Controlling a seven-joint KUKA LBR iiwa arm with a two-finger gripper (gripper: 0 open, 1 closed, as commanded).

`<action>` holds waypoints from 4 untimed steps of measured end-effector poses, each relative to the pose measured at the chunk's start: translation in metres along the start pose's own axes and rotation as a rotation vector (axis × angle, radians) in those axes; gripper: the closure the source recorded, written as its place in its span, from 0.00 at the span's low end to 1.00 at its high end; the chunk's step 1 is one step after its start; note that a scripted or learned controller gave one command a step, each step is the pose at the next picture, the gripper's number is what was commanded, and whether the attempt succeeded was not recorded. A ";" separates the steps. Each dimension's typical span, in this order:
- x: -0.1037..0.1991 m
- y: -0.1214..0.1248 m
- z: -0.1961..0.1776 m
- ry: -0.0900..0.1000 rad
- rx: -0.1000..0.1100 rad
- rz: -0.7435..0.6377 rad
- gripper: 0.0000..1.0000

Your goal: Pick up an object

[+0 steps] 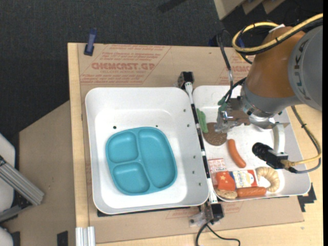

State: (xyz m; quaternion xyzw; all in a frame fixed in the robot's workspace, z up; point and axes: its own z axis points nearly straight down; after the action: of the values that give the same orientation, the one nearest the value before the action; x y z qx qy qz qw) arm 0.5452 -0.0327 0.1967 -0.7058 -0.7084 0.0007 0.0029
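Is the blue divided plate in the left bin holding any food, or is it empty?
Empty. The blue divided plate lies flat in the left bin, and all three compartments show only bare blue surface.

Glossy white plastic bins (138, 99); matt teal plastic plate (141, 159); brown paper-covered bench (123, 65).

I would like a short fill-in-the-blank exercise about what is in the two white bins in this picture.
1. The turquoise divided plate lies in the ____ bin.
2. That plate has ____ compartments.
3. The gripper hangs over the ____ bin, above a brown round patty.
4. The sausage beside the patty is ____ in colour.

Missing words: left; three; right; orange
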 end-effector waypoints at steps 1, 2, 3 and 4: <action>-0.083 0.034 0.095 -0.005 0.002 0.011 1.00; -0.078 0.035 0.089 -0.003 -0.004 0.005 0.00; -0.065 0.004 0.110 -0.002 -0.009 0.007 0.00; -0.065 0.006 0.098 -0.003 -0.015 0.006 1.00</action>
State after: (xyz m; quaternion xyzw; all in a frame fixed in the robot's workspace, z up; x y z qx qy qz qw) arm 0.5514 -0.0976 0.0981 -0.7078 -0.7064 -0.0033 -0.0034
